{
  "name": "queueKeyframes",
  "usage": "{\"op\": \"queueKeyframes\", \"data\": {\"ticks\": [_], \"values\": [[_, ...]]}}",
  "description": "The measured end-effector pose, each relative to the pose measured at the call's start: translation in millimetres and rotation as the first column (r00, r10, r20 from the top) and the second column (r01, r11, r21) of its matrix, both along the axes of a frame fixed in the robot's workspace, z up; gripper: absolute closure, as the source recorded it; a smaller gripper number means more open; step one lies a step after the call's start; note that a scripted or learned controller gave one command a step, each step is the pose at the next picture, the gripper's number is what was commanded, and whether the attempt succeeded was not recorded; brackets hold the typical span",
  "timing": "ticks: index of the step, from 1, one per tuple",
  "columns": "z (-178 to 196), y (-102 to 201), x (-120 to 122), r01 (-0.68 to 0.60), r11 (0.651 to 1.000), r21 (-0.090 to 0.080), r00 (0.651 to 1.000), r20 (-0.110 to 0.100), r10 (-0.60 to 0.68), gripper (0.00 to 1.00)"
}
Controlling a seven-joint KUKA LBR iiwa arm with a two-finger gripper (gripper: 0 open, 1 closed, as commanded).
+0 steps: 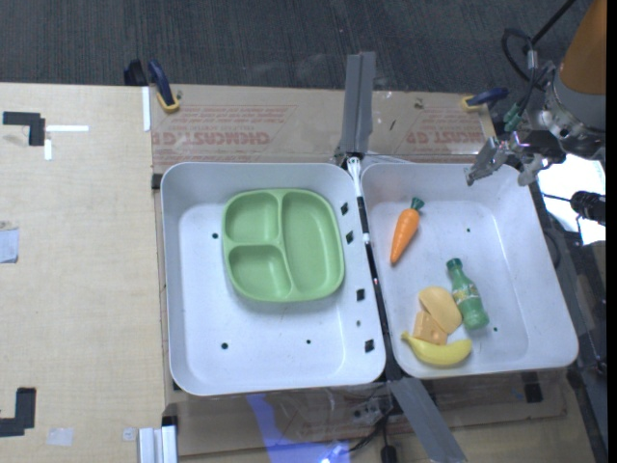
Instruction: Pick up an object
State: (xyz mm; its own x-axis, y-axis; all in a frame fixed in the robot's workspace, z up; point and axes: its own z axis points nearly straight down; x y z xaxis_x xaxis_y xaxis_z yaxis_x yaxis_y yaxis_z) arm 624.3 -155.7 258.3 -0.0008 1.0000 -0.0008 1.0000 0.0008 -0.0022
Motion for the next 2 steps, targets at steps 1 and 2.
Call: {"op": "queueKeyframes", "data": {"ticks": [1, 2], "values": [[0.0, 0.0, 0.0, 0.0, 1.0, 0.0, 1.0, 0.0, 0.0, 0.0], [-47.4, 37.1, 32.3, -0.042, 0.999, 0.0, 0.999, 0.0, 0.042, 0.0]]}}
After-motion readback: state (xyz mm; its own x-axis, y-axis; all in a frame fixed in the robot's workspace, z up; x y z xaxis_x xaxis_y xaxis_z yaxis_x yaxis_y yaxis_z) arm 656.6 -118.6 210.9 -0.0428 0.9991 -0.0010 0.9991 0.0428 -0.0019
